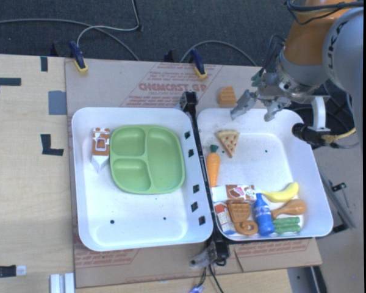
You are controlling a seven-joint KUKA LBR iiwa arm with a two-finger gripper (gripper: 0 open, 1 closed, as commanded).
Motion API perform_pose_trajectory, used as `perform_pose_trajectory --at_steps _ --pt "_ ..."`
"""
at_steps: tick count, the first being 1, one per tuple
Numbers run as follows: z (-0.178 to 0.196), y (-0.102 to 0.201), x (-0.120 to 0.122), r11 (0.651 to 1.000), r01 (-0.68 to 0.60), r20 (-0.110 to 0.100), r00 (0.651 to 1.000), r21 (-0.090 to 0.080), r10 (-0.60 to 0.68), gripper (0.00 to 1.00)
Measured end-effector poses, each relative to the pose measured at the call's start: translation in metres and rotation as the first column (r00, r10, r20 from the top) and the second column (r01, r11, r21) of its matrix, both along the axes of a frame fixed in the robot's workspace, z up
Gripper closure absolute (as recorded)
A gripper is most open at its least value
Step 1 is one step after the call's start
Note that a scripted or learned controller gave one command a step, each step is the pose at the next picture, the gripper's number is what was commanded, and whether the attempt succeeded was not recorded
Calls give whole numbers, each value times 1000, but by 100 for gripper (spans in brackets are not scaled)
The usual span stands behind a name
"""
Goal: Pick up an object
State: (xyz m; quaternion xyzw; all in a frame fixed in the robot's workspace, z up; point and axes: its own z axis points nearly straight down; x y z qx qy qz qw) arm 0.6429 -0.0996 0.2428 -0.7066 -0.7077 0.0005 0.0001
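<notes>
My gripper (pixel 257 110) hangs above the far edge of the right bin (pixel 305 163), its two grey fingers spread apart and nothing between them. A waffle-like wedge (pixel 229 141) lies just below and left of it, with an orange carrot (pixel 213 168) beside the bin's left wall. At the near end of the right bin sit a yellow banana (pixel 282 193), a chicken drumstick (pixel 287 209), a blue bottle (pixel 263 215), a pretzel (pixel 240 215), a small carton (pixel 239 192) and a green piece (pixel 288 226).
The left bin (pixel 91 218) holds a green divided plate (pixel 147 159) and a small brown-and-white carton (pixel 100 147). An orange block (pixel 227 95) lies on the cardboard behind the right bin. Clamps and cables cross the bench's far edge.
</notes>
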Motion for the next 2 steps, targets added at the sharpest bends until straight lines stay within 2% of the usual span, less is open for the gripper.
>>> perform_pose_trajectory --at_steps 1,2 --pt "-69 4 25 1000 0 -2 1000 0 0 0" --pt "-148 1 23 1000 0 -4 1000 0 0 0"
